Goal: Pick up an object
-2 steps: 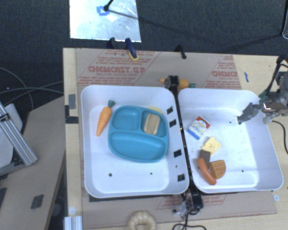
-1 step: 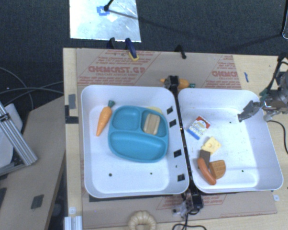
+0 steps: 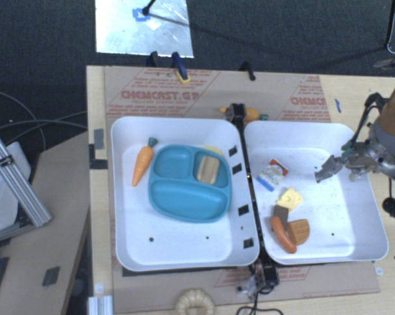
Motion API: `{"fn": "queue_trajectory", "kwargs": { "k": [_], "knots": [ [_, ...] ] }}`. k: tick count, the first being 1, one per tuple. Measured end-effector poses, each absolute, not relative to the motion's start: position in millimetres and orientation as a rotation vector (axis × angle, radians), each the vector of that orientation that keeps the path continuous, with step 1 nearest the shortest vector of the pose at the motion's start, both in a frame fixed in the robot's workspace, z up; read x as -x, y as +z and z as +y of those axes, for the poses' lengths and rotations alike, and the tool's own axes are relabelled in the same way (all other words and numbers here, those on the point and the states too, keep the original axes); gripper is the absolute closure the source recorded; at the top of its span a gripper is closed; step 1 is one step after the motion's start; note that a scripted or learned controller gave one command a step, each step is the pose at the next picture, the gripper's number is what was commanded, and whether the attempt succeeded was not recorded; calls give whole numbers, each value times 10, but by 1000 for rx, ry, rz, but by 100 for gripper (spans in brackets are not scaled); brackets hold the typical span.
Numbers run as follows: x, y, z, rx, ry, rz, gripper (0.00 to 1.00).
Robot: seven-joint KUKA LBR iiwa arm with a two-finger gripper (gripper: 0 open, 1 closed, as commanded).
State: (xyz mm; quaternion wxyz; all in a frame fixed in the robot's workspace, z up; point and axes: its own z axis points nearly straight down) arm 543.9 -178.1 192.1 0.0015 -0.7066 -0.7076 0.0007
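Note:
My gripper (image 3: 329,168) hangs over the right bin (image 3: 355,241), in its right half, on the arm that reaches in from the right edge. Nothing is visibly held in it. To its left in that bin lies a small red, white and blue packet (image 3: 272,174). Nearer the front sit a yellow cheese wedge (image 3: 291,197), a small brown block (image 3: 281,212), a red sausage (image 3: 283,235) and a tan bread piece (image 3: 299,230), close together. The gripper stands apart from all of them.
The left bin (image 3: 138,241) holds an orange carrot (image 3: 141,163) and a blue divided plate (image 3: 184,192) with a tan bread-like piece (image 3: 208,169) in one compartment. A black clamp strip (image 3: 245,189) runs between the bins. A silver sheet (image 3: 142,18) lies beyond the bench.

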Motion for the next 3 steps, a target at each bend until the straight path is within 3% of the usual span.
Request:
{"fn": "queue_trajectory", "kwargs": {
  "k": [2, 3],
  "knots": [
    [-5386, 1067, -1744, 2219, 2, -2220, 0],
    [-5436, 893, -1761, 2233, -11, -2231, 0]
  ]
}}
